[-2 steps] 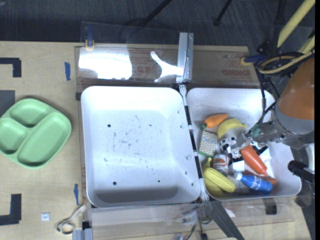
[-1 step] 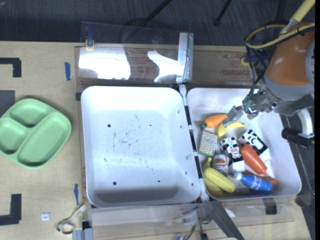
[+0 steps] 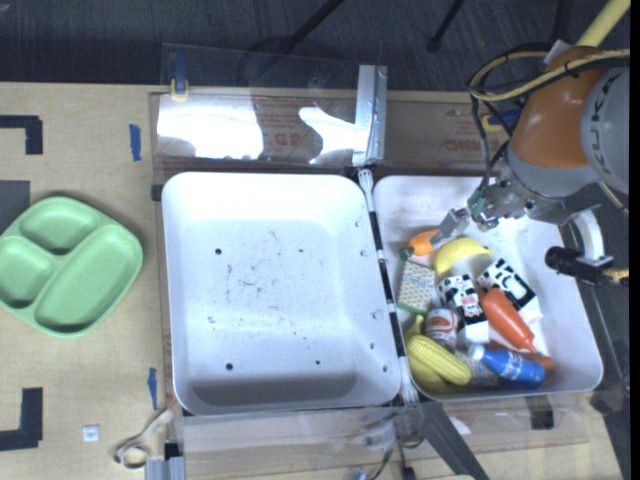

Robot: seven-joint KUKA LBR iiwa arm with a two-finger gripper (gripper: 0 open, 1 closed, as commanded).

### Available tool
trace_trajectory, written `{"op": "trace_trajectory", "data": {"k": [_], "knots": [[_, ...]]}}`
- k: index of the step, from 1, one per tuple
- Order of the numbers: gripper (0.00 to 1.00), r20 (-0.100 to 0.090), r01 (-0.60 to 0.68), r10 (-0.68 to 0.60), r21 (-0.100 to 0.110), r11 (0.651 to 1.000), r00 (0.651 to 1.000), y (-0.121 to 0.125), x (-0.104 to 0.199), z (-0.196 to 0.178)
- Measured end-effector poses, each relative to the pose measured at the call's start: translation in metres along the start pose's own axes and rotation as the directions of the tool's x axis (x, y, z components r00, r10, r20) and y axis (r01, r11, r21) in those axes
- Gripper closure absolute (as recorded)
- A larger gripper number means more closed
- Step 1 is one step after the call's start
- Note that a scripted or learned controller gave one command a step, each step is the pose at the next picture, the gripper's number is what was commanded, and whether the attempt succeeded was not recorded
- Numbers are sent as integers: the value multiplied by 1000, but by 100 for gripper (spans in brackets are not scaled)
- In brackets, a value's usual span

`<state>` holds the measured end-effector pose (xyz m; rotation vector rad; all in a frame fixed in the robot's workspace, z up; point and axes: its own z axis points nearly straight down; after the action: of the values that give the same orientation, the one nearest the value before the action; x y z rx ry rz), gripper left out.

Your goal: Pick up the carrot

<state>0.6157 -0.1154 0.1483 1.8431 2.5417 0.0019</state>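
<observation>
Camera view | gripper (image 3: 455, 224) over right white bin (image 3: 590, 363), whether open or closed: cannot tell | long orange tapered carrot (image 3: 507, 319) lies in the pile, below-right of gripper, axis slanting toward lower right (smaller orange piece (image 3: 424, 240) sits just beside gripper).

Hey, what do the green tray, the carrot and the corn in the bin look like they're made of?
The tray looks like matte moulded plastic: one even pale green, with soft rounded compartments. The carrot looks like glossy toy plastic or rubber, going by its smooth orange surface with a highlight. The corn also seems to be toy plastic, uniformly yellow with ridges. All three are guesses from look alone.
</observation>
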Motion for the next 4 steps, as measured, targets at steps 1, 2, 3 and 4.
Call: {"op": "trace_trajectory", "data": {"k": [1,2,3,4], "knots": [[0,1,487,-487,-2,874,874,10,34,-36],[0,3,707,-707,-3,707,707,32,6,8],[0,20,804,-804,-5,595,595,36,9,53],[100,20,802,-802,-9,597,597,37,8,45]]}}
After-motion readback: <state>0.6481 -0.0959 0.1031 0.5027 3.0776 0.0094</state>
